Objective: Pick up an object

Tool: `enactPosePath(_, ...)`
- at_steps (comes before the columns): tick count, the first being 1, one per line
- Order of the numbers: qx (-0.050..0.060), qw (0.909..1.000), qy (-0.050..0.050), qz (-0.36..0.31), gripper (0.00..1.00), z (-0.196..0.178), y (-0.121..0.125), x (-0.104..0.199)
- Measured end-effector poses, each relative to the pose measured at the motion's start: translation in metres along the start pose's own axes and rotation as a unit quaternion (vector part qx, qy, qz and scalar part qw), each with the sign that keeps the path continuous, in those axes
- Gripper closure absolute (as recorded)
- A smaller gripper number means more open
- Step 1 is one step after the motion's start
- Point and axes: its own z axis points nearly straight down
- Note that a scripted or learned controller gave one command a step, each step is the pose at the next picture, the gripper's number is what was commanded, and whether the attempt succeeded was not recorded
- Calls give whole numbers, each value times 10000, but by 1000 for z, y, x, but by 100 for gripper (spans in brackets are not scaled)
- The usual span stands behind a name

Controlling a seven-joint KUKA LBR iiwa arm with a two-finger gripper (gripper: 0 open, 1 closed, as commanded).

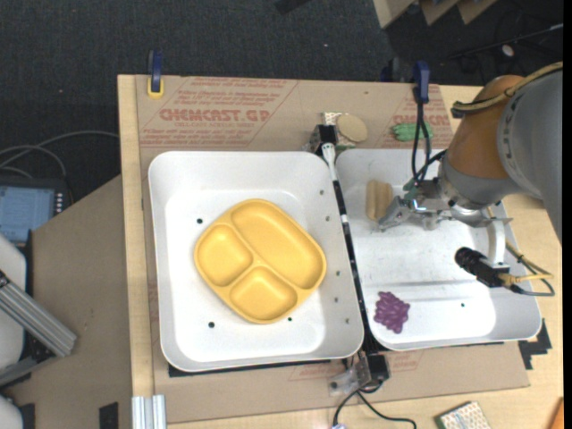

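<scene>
Cardboard covers the desk (pixel 223 114) under two white bins. Your pincer (pixel 402 213) hangs low in the bin (pixel 509 324) on the arm's side, and you cannot tell whether it is apart or together. A tan block (pixel 379 200) sits just beside it, away from the arm. Centre over the block first, then squeeze across its short sides. Its long axis seems to run from far wall to near wall.

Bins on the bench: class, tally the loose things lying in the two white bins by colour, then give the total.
Yellow: 1, the divided plate, in the view's left-hand bin
Tan: 1, the block, in the right-hand bin
Purple: 1, the grape bunch, also in the right-hand bin
Total: 3
</scene>
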Motion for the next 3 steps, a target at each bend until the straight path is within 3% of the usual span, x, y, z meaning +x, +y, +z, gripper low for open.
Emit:
enactPosePath(1, 3, 10000, 2, -4, 0, 0, 41, 22)
enactPosePath(2, 34, 10000, 16, 2, 0, 0, 51, -82)
enactPosePath(3, 41, 10000, 59, 10, 0, 0, -22, -95)
